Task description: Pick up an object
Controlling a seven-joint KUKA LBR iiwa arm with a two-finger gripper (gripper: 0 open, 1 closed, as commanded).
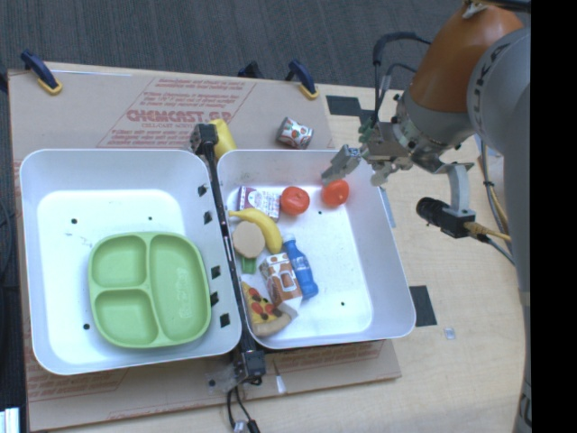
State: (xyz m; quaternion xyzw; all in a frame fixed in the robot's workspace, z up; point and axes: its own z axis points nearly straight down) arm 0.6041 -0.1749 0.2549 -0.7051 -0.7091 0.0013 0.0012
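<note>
Red tomato (334, 192) sits in right bin (379, 269), near its far right wall, just below gripper (361, 168). Jaws spread apart, nothing between them. Second tomato (294, 200), banana (259, 226), blue bottle (301, 270) nearby. Green tray (149, 289) in left bin (54, 197).

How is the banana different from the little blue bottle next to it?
The banana is yellow and curved; the blue bottle is blue and straight. The banana lies nearer the divider between the bins, beside a round tan thing; the blue bottle lies farther toward the bin's middle, beside a small orange packet. The banana looks a bit longer than the blue bottle. Both lie flat in the right bin, away from the gripper.
</note>
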